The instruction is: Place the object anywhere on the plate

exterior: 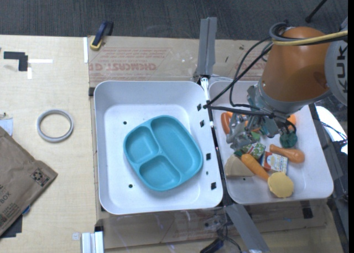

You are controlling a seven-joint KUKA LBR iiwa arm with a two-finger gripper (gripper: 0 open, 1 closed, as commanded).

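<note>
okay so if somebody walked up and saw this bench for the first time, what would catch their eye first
Probably the bright blue divided plate, lying alone in the left white bin. Next, the arm's big orange band at the right, hanging over the right bin, with the gripper down among a jumble of small toy food: carrot-like orange pieces and a yellow round piece. A roll of tape sits on the bench further left.

Smooth matt blue plastic plate [162, 153] in a glossy white plastic bin [105, 152]
</note>
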